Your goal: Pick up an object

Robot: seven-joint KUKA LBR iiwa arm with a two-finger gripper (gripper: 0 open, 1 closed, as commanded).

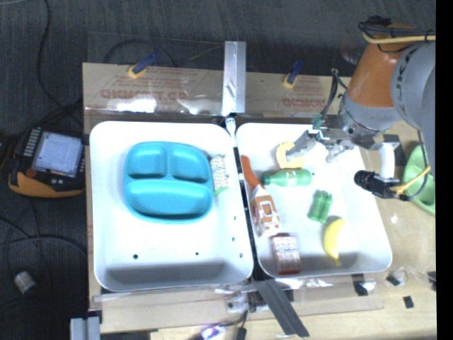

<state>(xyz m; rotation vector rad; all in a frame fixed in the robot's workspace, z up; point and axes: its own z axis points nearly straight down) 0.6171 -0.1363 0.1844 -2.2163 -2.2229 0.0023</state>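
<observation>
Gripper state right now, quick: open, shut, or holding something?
Gripper: fingers spread open, holding nothing, poised over the far side of the right bin near the green bottle.

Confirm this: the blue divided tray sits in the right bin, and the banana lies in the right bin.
Not quite. The camera view shows the blue divided tray in the left bin, not the right. The banana does lie in the right bin.

glossy blue plastic tray [170,179], smooth white plastic bins [170,268], matt cardboard backing [141,91]
</observation>
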